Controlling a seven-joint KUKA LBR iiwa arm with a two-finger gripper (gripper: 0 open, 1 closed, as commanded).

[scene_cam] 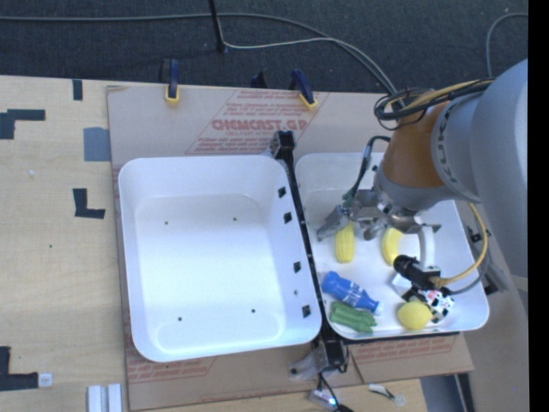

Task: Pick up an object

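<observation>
Hovering low over the right bin (pixel 319 172), the tool (pixel 364 223) sat right above the yellow corn cob (pixel 344 246), and whether it was spread or pinched I could not tell from this angle. The cob lay just below the tool in the picture, toward the near side of the bin, its long axis running roughly up and down the frame. My read was that this cob was the likely target, needing little more than a short drop onto it.

A second yellow piece (pixel 391 245) lay just beside it on the right, partly under the wrist. Further toward the near edge sat a blue bottle (pixel 348 290), a green pod (pixel 352 318) touching it, a yellow ball (pixel 414 315), and a black-and-white toy (pixel 440 302) pressed against that ball. The left bin (pixel 137 187) stood alongside on the surface (pixel 51 230), sharing the middle wall.
</observation>
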